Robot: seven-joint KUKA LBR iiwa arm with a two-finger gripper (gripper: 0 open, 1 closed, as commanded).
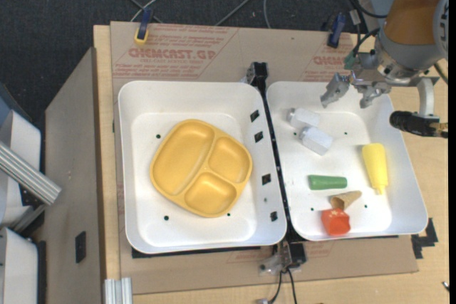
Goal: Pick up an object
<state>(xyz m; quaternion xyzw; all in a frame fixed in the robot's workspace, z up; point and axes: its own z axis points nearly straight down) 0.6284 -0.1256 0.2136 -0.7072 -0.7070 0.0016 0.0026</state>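
The hand [351, 90], fingers spread and holding nothing, hovers over the far edge of the right bin [406, 221], so the approach step is in hand; next, descend onto the white bottle [309, 130] just nearer and close.

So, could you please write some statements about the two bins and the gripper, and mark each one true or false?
1. The yellow divided plate lies in the left bin. True.
2. The gripper holds the green object. False: its open fingers hang over the right bin's far edge with nothing between them.
3. The yellow corn-shaped toy is in the right bin. True.
4. The white bottle sits on the plate. False: it lies in the right bin.
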